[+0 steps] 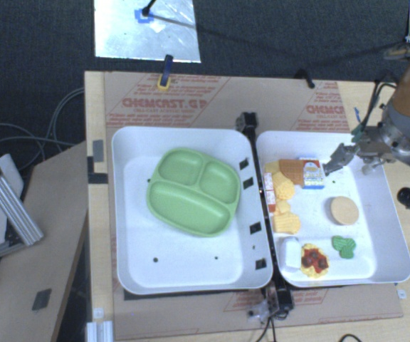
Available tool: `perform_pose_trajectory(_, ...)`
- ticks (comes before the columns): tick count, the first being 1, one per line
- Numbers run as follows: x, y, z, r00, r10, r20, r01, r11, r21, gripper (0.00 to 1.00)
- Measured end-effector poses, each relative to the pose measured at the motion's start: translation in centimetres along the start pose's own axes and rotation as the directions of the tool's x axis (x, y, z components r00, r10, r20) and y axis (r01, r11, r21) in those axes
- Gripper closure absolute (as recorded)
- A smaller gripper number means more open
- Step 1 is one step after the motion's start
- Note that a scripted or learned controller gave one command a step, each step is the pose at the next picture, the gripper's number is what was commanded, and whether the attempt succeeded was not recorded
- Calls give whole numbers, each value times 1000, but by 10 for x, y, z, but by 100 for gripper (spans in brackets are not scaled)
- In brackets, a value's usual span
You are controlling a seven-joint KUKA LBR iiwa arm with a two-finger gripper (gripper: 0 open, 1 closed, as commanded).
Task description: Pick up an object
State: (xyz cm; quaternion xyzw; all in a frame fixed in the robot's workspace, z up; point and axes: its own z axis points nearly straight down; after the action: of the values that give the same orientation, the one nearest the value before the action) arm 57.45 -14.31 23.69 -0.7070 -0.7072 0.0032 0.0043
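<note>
overhead, the worktop (212, 95) is a brown board printed with the word "chemcast gp" in red, once near the upper left and again, slanted, at the upper right. two white bins sit on it side by side. the left bin (130, 212) holds a green divided plate (193, 191) with three compartments. the right bin (383, 226) holds a scatter of play food: a small carton (312, 172) with a red and blue label too small to read, a brown slice (291, 169) touching it, yellow pieces (285, 204) along the bin's left wall, a round tan disc (343, 210), a green leafy piece (344, 246) and a red-topped piece (314, 260) near the front. the pincer (338, 157) hangs over the bin's upper right part, just beside the carton; i cannot tell how far it is open, and nothing shows in its grip.
</note>
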Motion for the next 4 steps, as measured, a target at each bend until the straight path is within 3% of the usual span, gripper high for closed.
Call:
perform_pose_trajectory(1,0,2,-7,1000,-3,2,3,1000,-12,0)
perform_pose_trajectory(3,-3,-6,117,1000,0,1,0,1000,-7,0)
perform_pose_trajectory(4,-2,-5,154,1000,-1,1,1,1000,-10,0)
